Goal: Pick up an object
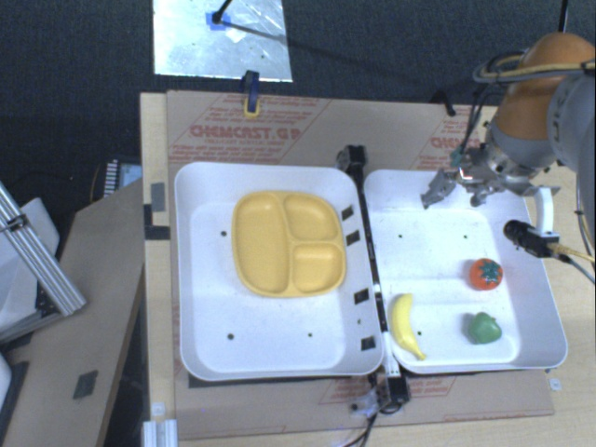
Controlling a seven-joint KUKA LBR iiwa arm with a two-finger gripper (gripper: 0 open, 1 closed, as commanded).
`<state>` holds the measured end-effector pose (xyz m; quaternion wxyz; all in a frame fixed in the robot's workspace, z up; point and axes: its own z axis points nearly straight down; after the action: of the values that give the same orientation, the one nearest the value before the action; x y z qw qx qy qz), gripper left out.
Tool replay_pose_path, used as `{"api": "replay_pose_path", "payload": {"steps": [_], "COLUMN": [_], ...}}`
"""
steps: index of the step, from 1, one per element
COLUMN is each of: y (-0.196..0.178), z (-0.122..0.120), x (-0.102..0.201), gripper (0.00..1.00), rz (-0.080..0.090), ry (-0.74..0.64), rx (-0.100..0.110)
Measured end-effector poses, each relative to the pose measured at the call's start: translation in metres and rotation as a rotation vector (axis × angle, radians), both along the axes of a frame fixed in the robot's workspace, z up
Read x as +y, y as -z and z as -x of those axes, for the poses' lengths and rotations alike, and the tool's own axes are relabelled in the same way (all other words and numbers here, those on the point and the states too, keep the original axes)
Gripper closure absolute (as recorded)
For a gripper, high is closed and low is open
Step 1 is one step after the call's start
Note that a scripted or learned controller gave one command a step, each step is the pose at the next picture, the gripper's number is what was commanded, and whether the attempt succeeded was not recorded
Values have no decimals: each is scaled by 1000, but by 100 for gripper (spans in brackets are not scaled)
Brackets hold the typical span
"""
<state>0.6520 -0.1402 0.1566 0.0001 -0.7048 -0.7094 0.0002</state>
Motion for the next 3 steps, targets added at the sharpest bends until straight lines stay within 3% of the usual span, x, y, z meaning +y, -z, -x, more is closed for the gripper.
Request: {"api": "replay_pose_path", "payload": {"steps": [2,3], "y": [73,60], "z": [4,2], "x": [3,3], "gripper": [0,100], "rz": [0,1], "ry": [1,0], "rx": [-1,-5]}}
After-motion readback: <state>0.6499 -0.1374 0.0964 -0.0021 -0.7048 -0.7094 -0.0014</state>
